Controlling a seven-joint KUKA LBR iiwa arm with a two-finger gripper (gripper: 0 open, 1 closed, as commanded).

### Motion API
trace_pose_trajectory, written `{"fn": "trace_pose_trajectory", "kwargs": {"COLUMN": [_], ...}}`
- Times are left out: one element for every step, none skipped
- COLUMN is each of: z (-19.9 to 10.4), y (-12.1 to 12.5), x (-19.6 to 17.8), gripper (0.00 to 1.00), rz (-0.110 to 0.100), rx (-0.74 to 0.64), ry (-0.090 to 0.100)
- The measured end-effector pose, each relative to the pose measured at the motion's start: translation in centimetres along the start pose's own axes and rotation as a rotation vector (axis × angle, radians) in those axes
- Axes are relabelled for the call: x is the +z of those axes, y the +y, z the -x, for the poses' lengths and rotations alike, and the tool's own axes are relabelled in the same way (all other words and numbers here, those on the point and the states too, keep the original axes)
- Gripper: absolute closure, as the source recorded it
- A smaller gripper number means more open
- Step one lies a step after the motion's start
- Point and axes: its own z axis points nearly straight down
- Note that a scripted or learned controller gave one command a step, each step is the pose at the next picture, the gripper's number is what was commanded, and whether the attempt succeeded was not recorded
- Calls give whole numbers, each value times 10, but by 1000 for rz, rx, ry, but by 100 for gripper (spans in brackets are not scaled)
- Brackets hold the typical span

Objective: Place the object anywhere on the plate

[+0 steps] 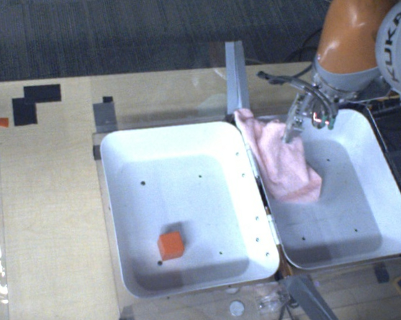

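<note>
Overhead view of my tabletop [50, 232] with two white bins side by side. The left bin [178, 151] holds an orange cube [171, 245] near its lower left. The right bin [357, 194] holds a pink cloth [282, 164] draped against its left wall. My arm [358, 27] enters from the right; its end effector [309, 115] sits at the cloth's upper right edge.

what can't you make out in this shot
- Pincer fingers: too small and blurred in the camera view to tell whether they grip the pink cloth or just touch its top corner.
- Right bin floor under the cloth: covered by it.
- Arm: cut off by the right and top edges.
- Orange block in the left bin: too small to read its faces.
- No plate can be made out.
</note>
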Motion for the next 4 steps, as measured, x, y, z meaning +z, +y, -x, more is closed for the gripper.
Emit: {"fn": "trace_pose_trajectory", "kwargs": {"z": [3,-41,-85,-129], "y": [3,29,61,89], "x": [-39,-51,-60,-44], "gripper": [100,100,100,100], "rz": [0,1,1,1], "rx": [-2,-395,-397,-395], "ry": [0,1,2,7]}}
